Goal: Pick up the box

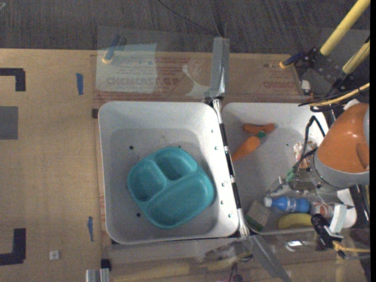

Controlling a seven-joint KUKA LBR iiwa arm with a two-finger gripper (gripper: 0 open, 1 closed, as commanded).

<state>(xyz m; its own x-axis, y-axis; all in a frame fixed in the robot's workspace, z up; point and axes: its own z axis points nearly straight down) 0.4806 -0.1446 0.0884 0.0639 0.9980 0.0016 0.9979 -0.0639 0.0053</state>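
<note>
On the bench, the left bin (111, 122) holds a teal divided plate (170, 187) lying flat near its middle, well apart from the task's thing. Across the shared rim, in the near left corner of the right bin (282, 145), sits the box (257, 214). It is a small, dark greenish item tucked against the bin wall, too small and dim for its faces or printing to be made out. Further back lie two orange toy carrots (247, 147). A blue bottle (291, 204) rests on its side just beside the box, and a yellow banana (296, 220) lies just in front of the bottle. The gripper (295, 179) hangs over the bin's right half, above the bottle. The wrist hides much of it, so it cannot be told whether it stands wide or narrow, and nothing is seen in its grasp. The grey arm with its orange band (346, 145) reaches in from the right. Judged by its looks, the box is probably light, thin cardboard: stiff enough to hold across two opposite flat sides, but liable to dent under a hard squeeze and to slide if caught on a corner. The corner wall and the neighbouring bottle leave little room, so the best hold is likely from above, across its narrower span.
</note>
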